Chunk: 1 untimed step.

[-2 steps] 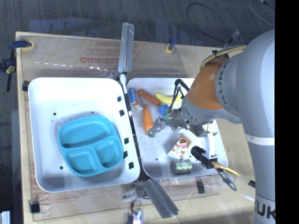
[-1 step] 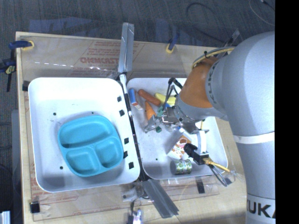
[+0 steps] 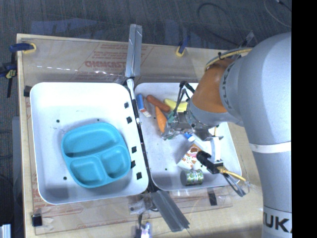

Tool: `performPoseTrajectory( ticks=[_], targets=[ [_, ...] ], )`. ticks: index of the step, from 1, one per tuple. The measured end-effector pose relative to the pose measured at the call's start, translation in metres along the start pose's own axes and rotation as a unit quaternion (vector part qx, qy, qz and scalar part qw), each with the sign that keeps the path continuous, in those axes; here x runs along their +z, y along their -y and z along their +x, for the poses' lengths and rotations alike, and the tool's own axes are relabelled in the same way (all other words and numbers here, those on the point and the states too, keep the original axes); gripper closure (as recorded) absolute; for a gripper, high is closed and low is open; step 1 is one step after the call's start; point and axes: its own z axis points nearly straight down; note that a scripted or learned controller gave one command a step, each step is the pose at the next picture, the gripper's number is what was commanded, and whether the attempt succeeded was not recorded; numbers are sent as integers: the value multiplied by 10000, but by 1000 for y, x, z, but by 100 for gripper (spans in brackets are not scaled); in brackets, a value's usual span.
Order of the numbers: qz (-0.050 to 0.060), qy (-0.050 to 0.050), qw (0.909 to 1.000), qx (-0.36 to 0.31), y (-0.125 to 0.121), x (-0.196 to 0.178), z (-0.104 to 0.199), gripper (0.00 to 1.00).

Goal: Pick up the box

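A small white box with red and orange print [image 3: 189, 157] lies flat in the right bin [image 3: 161, 175], near its front. A narrower red, white and blue box [image 3: 142, 106] leans against that bin's left wall. My gripper [image 3: 172, 129] reaches down into the middle of the right bin, just right of an orange carrot [image 3: 161, 120] and up-left of the printed box. It is apart from both boxes, and nothing shows between its fingers.
A second carrot [image 3: 157, 102] and a yellow item [image 3: 174, 104] lie at the back of the right bin. A small blue piece [image 3: 189, 137] sits by the gripper and a green can [image 3: 194, 177] at the front. The left bin [image 3: 44, 113] holds a blue divided tray [image 3: 96, 154].
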Motion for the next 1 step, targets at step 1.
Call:
performPoseTrajectory(
  ticks=[1],
  targets=[
    [7,-6,9999,106,34,10,2,100]
  ],
)
